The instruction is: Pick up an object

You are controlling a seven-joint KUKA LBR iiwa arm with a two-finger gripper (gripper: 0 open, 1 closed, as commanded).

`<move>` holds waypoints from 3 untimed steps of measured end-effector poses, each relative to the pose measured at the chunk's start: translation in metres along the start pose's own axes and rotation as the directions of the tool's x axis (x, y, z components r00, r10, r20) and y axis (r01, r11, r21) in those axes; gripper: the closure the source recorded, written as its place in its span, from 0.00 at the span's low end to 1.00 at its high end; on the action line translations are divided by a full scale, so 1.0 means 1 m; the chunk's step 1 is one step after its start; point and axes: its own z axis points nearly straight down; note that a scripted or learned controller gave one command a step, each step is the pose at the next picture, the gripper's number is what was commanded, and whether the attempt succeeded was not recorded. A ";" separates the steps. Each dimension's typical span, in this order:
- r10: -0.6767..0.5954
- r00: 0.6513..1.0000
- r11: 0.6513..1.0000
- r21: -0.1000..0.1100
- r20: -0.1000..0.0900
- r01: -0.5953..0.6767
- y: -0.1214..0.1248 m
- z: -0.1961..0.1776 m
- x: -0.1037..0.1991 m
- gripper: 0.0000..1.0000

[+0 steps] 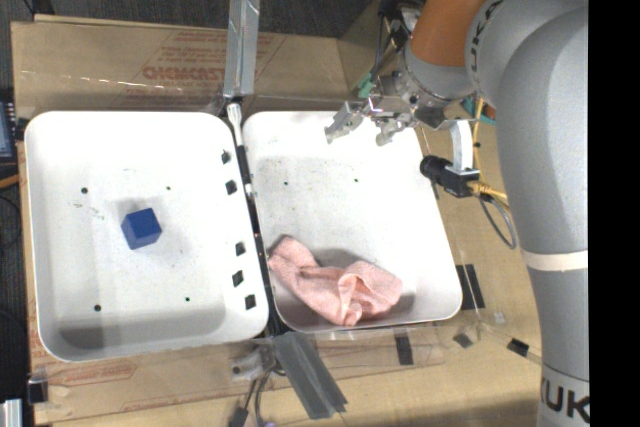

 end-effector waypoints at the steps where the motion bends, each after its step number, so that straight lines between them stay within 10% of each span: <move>1: -0.050 0.999 0.999 -0.002 0.000 0.050 -0.062 0.007 -0.003 0.00; 2: -0.050 0.999 0.999 -0.002 0.000 0.050 -0.062 0.007 -0.003 0.00; 3: -0.116 0.993 0.993 0.000 0.000 0.116 -0.142 0.053 0.015 0.00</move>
